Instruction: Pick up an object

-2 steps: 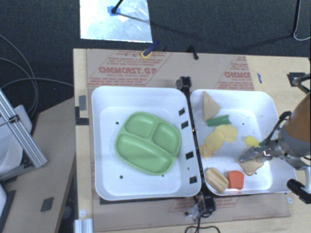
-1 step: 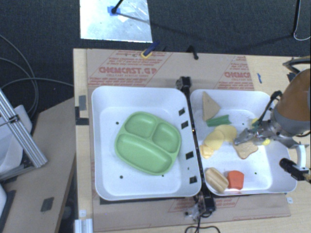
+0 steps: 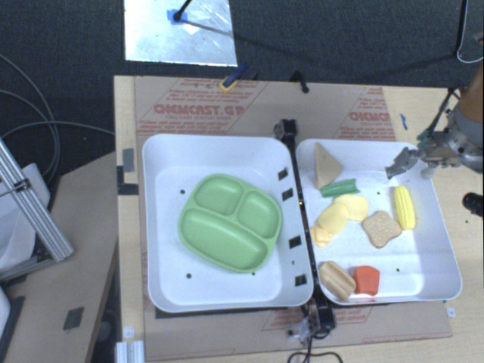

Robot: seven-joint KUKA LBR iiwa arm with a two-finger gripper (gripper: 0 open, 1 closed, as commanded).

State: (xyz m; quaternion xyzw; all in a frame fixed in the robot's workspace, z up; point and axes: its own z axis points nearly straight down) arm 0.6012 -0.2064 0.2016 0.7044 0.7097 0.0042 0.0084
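Hot dog bun (image 3: 338, 279), orange block (image 3: 367, 280) at near rim; tool (image 3: 409, 162) over far-right rim, grip state unclear.

Red "CHEMCAST GP" print, upside down, on brown cardboard sheet (image 3: 198, 103) under the bins, repeated at right

My view's right edge cuts off the arm (image 3: 470, 119). Its claw (image 3: 408, 161) is too small and blurred for me to judge. The worktop's (image 3: 91, 203) left corner runs off-frame.
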